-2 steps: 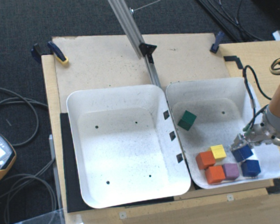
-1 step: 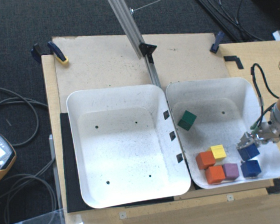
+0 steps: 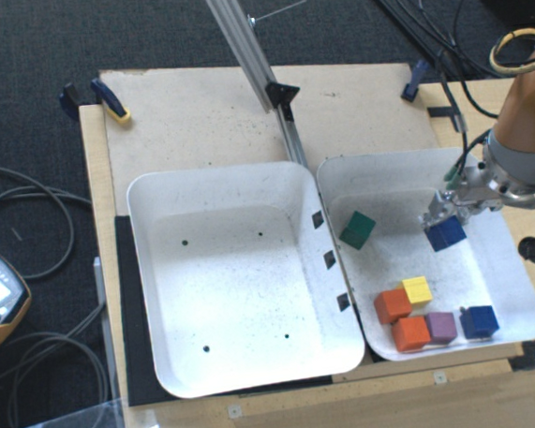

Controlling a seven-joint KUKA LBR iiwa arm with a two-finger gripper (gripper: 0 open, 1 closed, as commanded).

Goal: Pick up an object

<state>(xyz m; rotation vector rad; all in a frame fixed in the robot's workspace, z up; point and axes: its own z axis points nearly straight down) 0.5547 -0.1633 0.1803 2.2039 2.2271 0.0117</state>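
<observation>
The blue block [image 3: 445, 233] sits right at the tip of the gripper [image 3: 443, 220], in the upper part of the right bin [image 3: 507, 260], and it appears to be caught between the fingers, which look clenched on its top, though the grip is small in the view and hard to confirm. Whether the block is lifted off the bin floor or resting on it, I cannot tell from this slant. So the grasp seems made; the lift is what is left, or is only just begun.

Away from the fingers, toward the left bin [image 3: 160, 266], lies a green block [image 3: 356, 229]. Below the fingers, near the bin's lower edge, cluster a yellow block [image 3: 417, 290], two orange blocks [image 3: 392, 305], a purple block [image 3: 441, 326] and a second blue block [image 3: 479, 321], all untouched.
</observation>
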